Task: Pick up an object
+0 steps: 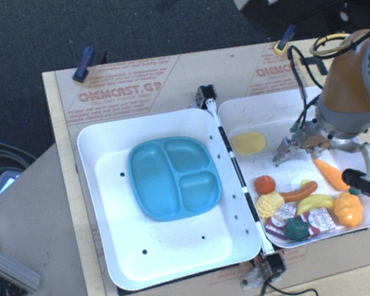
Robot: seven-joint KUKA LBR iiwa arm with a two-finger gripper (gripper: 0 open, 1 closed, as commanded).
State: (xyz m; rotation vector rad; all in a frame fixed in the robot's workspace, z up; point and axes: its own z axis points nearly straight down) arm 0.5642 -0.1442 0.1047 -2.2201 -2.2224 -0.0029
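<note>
Carrot just below-right of the claw in the right bin, claw's grip seemingly empty, opening unclear.

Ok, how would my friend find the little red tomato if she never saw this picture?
Look at the right bin, the one with toy food, not the left bin with the blue tray. Along its left side, below the pale yellow disc, sits the tomato, just above the corn. It is the only small round red thing there.

blue divided plate in left bin, two blue clamps
</note>
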